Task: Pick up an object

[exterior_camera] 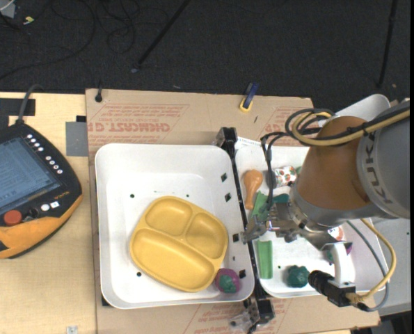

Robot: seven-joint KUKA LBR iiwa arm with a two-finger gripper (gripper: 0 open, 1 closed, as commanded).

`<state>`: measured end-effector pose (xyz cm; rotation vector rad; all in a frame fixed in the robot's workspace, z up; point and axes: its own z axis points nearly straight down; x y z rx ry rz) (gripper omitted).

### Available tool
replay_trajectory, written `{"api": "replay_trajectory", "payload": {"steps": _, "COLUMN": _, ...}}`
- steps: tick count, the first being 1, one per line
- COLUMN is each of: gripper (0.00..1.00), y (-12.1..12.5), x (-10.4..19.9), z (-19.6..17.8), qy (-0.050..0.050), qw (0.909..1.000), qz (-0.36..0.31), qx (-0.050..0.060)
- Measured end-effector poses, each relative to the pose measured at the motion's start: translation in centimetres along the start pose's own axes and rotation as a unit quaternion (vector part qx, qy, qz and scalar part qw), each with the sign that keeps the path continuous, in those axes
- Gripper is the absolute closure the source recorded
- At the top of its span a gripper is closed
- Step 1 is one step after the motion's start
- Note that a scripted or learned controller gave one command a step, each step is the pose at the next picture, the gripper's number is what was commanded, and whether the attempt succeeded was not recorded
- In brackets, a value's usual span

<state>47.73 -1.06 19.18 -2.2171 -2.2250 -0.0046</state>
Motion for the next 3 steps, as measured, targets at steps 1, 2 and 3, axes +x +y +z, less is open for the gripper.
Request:
{"api": "replay_trajectory", "payload": {"steps": 1, "gripper": 1.0, "y": 0.0, "x": -0.4, "z": -0.5, "qy": -0.001, "qw": 1.0, "qz": 0.003, "qx": 0.005}}
{"api": "replay_trajectory", "payload": {"steps": 2, "gripper": 1.0, "y": 0.1, "x": 3.0, "z": -18.5, "qy": 0.0, "qw": 1.0, "qz": 0.0, "qx": -0.007}}
{"api": "replay_trajectory", "payload": {"steps": 3, "gripper": 1.0, "y": -0.1, "x": 10.5, "z": -23.3, "qy": 0.0, "qw": 1.0, "qz": -0.003, "qx": 0.0}}
